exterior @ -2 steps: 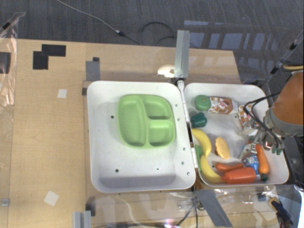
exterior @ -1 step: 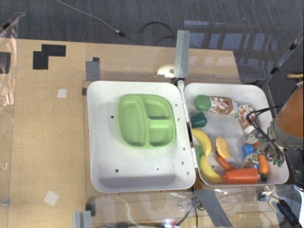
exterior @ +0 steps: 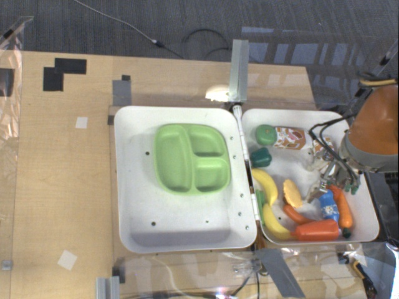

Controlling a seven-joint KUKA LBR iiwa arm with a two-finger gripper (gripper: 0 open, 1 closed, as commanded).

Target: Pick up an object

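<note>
Reaching in from frame right, grey arm w/ orange band hangs its gripper [exterior: 329, 180] over right bin [exterior: 374, 229], above blue item [exterior: 328, 205]; finger state can't tell, metal clutter blurs them. Glossy plastic bananas [exterior: 267, 185], orange carrot [exterior: 343, 209] nearby. Smooth green divided tray [exterior: 190, 158] in left bin [exterior: 134, 229]

The claw [exterior: 329, 182] sits low in the right bin [exterior: 371, 232], with toys packed close around it: a blue bottle [exterior: 328, 205] and carrot [exterior: 343, 208] just below, bananas [exterior: 269, 198] to its left. Far left, the green tray [exterior: 190, 157] leaves bare bin floor around it.
</note>
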